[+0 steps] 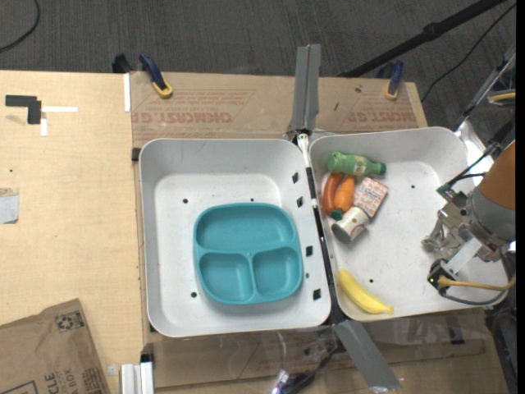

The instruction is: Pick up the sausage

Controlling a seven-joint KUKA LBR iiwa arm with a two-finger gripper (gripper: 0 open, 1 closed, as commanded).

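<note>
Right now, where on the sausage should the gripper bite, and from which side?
Probably mid-length on the sausage, coming from above. It lies on end-to-end, with the carrot tight against its right side and the bin wall close on its left, so a grip across its width has little room; its upper end by the bottle looks equally crowded.

Bare bin floor (pixel 410 245) between end effector (pixel 447 240) and crowded sausage (pixel 330 194).

Two bins (pixel 164 220) (pixel 426 150), one tray (pixel 246 253), one banana (pixel 363 295), one bottle (pixel 355 165)

Gripper (pixel 436 238) hovers right of sausage (pixel 329 194) (well apart).
</note>
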